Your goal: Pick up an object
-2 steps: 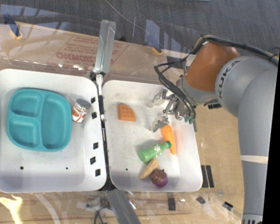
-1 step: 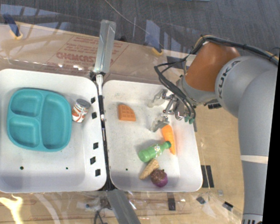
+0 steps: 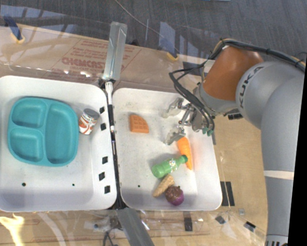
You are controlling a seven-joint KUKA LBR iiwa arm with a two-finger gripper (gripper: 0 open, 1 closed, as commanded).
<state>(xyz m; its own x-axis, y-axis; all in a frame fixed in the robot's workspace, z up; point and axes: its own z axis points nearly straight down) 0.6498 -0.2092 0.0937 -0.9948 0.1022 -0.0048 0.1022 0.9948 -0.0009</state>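
Hovering my gripper (image 3: 174,122) at the carrot's (image 3: 185,151) eleven o'clock; fingers look parted, seemingly holding nothing.

Glossy teal plastic tray (image 3: 43,131) in a smooth matt white bin (image 3: 5,186)

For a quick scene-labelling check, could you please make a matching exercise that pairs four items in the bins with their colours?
Column one:
1. divided tray
2. bottle
3. waffle
4. carrot

Column two:
A. green
B. bright orange
C. teal
D. tan-brown

Pairs: 1-C, 2-A, 3-D, 4-B. The tray lies in the left bin; the other three lie in the right bin.
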